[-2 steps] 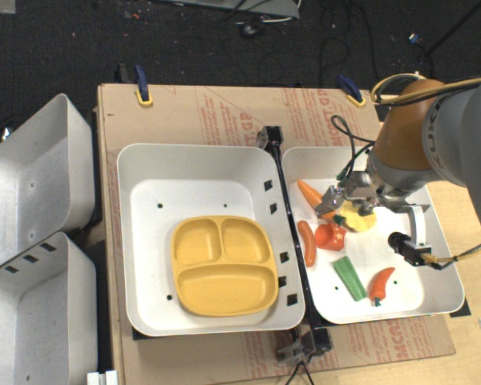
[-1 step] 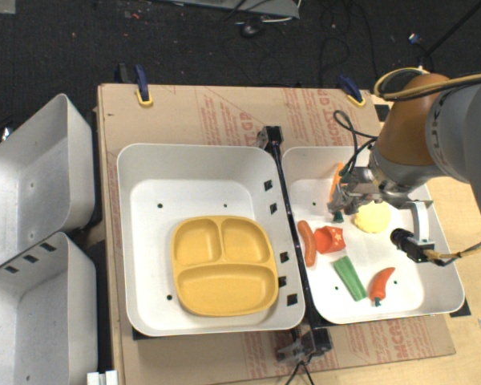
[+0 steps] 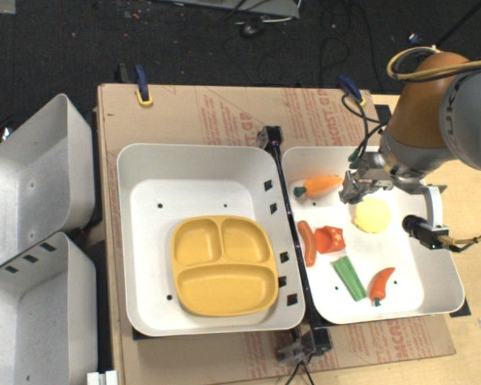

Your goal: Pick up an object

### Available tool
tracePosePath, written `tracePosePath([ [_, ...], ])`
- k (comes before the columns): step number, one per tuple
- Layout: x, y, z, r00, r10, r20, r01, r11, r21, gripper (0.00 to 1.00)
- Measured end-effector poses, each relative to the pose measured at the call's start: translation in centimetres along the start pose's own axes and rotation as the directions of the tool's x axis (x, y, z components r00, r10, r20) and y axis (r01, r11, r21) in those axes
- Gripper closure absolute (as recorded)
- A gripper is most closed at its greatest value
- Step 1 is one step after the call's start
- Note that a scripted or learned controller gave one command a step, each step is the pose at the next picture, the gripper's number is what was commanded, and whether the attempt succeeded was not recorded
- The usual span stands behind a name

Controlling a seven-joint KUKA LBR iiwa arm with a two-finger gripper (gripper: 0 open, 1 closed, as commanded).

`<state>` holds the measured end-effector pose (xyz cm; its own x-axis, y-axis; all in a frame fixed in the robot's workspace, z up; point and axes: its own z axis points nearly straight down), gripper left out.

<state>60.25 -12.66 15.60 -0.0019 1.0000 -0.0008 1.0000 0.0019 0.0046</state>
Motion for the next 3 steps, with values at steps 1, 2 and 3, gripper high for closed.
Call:
tracePosePath([
  [1, 0.4, 0.4, -6.4, 1.000, -0.001, 0.001, 0.001, 1.000, -0.003, 1.00],
  [2, -0.4, 0.1, -11.1, 1.000, 0.001, 0.001, -0.001, 1.000, -0.002, 1.00],
  [3, 5.9, 0.2, -10.6, 1.000, -0.005, -0.002, 0.005, 1.000, 0.005, 1.00],
])
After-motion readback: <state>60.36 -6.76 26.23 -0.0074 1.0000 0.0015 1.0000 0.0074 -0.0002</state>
